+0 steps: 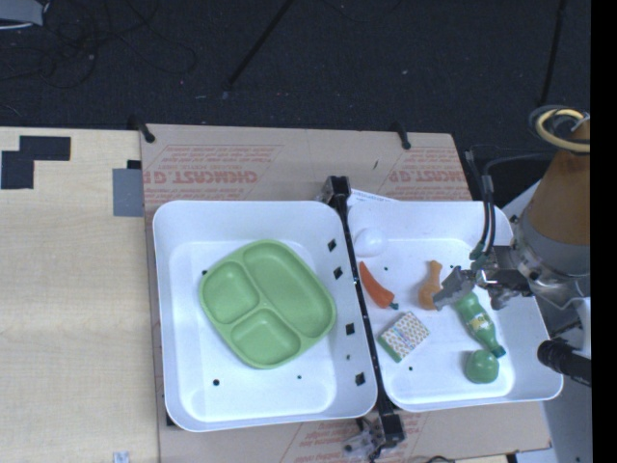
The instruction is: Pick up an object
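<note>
Hovering over the right bin (386, 222), the gripper (461, 287) sits beside a green bottle (477, 321) and an orange piece (430, 284); whether its pincer is apart or together, I cannot tell

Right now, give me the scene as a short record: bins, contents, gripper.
left bin: holds a green divided plate
right bin: holds five small items
orange pepper: near the divider
orange piece: mid bin, left of the gripper
patterned pack: front left of the bin
green bottle: lying down, right side
green ball: just in front of the bottle's cap end
gripper: low over the right bin, by the bottle's top end; fingers unclear
held: nothing seen between fingers
</note>
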Robot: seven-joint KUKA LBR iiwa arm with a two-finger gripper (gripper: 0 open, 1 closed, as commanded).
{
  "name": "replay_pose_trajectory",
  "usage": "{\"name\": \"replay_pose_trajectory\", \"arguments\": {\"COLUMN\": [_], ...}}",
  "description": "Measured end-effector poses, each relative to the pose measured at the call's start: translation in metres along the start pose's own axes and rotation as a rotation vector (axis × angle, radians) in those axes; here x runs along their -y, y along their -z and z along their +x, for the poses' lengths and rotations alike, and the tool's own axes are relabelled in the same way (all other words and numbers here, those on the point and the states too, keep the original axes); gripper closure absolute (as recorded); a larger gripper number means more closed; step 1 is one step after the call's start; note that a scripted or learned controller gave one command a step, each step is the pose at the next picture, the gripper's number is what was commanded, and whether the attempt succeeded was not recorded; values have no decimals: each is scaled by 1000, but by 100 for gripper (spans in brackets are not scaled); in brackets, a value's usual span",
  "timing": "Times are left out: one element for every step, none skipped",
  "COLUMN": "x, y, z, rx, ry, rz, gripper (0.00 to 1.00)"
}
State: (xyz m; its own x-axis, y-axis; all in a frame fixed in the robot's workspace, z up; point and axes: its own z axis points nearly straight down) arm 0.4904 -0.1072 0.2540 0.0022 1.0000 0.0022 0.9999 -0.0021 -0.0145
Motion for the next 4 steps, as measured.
{"name": "replay_pose_trajectory", "arguments": {"x": [-1, -10, -13, -15], "y": [6, -48, -111, -161], "z": [0, -5, -5, -3], "rx": [1, 1, 0, -4], "ry": [2, 2, 2, 2], "rz": [-11, -10, -7, -12], "gripper": [0, 0, 0, 0]}}
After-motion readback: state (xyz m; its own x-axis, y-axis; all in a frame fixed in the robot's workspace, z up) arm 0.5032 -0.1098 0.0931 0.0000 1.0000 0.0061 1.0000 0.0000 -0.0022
